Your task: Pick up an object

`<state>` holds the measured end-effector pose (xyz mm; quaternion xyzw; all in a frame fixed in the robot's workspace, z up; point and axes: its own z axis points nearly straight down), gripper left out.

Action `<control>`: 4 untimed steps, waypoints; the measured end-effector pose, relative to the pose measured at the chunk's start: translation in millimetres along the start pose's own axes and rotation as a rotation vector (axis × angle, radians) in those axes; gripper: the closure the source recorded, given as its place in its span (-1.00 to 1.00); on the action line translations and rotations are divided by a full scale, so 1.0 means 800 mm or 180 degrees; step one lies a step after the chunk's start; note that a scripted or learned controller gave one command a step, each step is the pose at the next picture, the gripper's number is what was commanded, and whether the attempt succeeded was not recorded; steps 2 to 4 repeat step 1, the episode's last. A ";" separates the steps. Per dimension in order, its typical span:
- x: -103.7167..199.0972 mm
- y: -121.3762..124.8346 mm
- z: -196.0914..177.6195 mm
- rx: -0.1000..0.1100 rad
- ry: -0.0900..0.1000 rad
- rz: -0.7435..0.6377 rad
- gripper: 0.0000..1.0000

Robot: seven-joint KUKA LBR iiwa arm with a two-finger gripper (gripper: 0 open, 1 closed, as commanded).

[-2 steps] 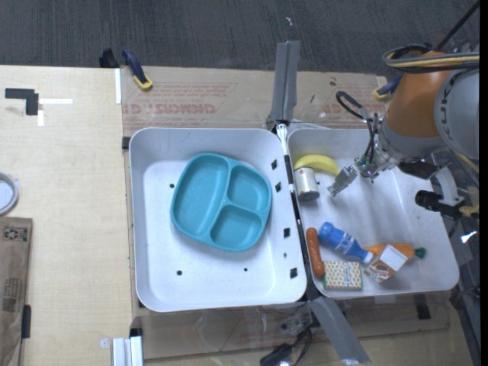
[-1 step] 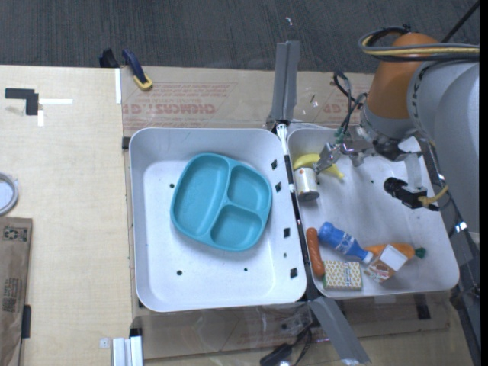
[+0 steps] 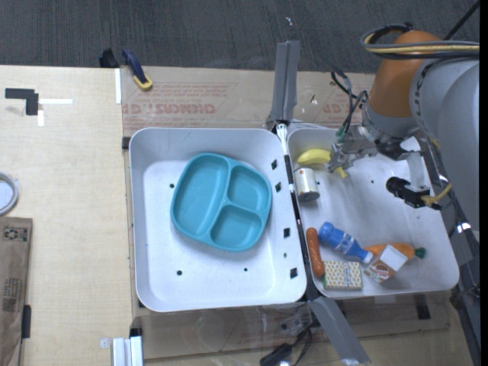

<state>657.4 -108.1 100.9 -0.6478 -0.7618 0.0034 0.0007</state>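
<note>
Gripper [image 3: 339, 157] low in the right bin [image 3: 438, 277], at the banana [image 3: 313, 157]; its state cannot be told from this view.

Camera view: the arm [image 3: 427, 90] reaches in from the right and ends just beside the banana's right tip at the bin's far-left corner, which suggests the banana is the intended pick; contact is not clear. The banana is yellow, curved and smooth. A short metallic can [image 3: 306, 184] lies just in front of it. Near the front wall sit a blue bottle [image 3: 343, 242], an orange-red sausage-shaped item [image 3: 313, 252], a flat printed box [image 3: 342, 274] and a small carton [image 3: 390, 259]. The left bin [image 3: 145, 204] holds a glossy blue three-compartment plate [image 3: 221, 201], well apart from the gripper.
</note>
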 end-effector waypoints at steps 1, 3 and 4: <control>0.041 0.008 -0.158 -0.0022 0.0005 0.0258 1.00; 0.041 0.008 -0.158 -0.0022 0.0005 0.0258 1.00; 0.041 0.008 -0.158 -0.0022 0.0005 0.0258 1.00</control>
